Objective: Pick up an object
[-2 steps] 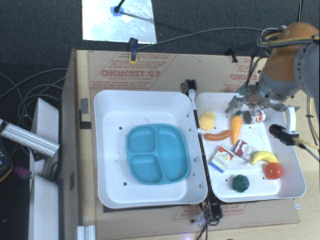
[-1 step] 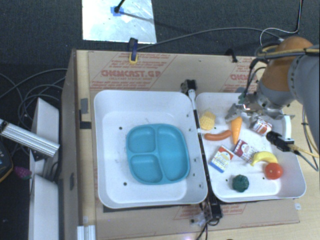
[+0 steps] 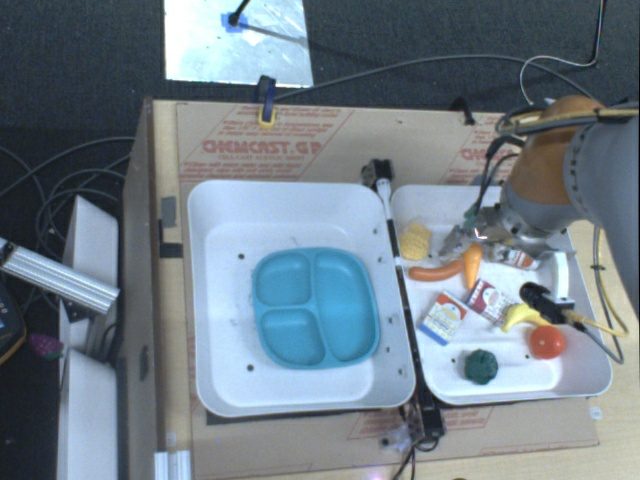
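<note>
— So, from the overhead camera, the gripper (image 3: 470, 236) is low in the right bin (image 3: 590, 373), right over the carrot (image 3: 440, 271). Has it got anything?

— Can't tell; the fingers are too blurred to read, and nothing shows between them.

— What could spoil it?

— Crowding, I'd say. The corn (image 3: 415, 239) sits just beside the carrot, and the small cartons (image 3: 470, 308) lie near. A closing finger could nudge one aside or pinch two. The blue tray (image 3: 315, 306) in the left bin (image 3: 215, 228) is well apart.

You see a blue divided tray (image 3: 316, 306) lying in the left white bin (image 3: 215, 228), a brown board (image 3: 300, 140) beneath, and a foil sheet (image 3: 238, 28) beyond.
</note>
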